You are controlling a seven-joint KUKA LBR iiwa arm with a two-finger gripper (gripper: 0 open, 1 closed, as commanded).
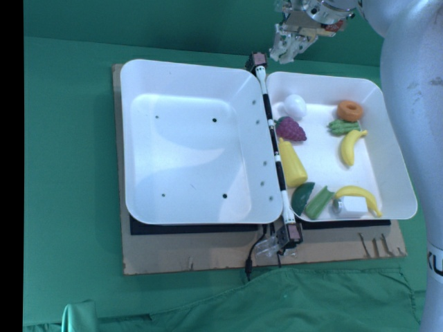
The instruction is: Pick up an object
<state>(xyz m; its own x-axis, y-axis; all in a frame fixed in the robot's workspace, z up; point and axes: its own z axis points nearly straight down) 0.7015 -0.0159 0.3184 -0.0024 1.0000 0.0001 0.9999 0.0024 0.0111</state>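
My gripper [284, 50] hangs high above the back edge of the right bin [396, 178], near the divider between the bins. Nothing shows between its fingers. In the right bin lie a white egg [295, 105], a purple grape bunch [291, 129], an orange doughnut [350, 110], a green bean pod [343, 126], two yellow bananas [351, 146] [360, 194], a yellow wedge-shaped piece [291, 164], a dark green piece [302, 198], a green cucumber piece [319, 203] and a small white block [350, 207].
The left bin [187, 151] lies beside the right one, with a black-and-white strip [271, 133] running between them. Both rest on a brown board [201, 254] on green cloth. The grey arm [408, 68] comes down the right side.
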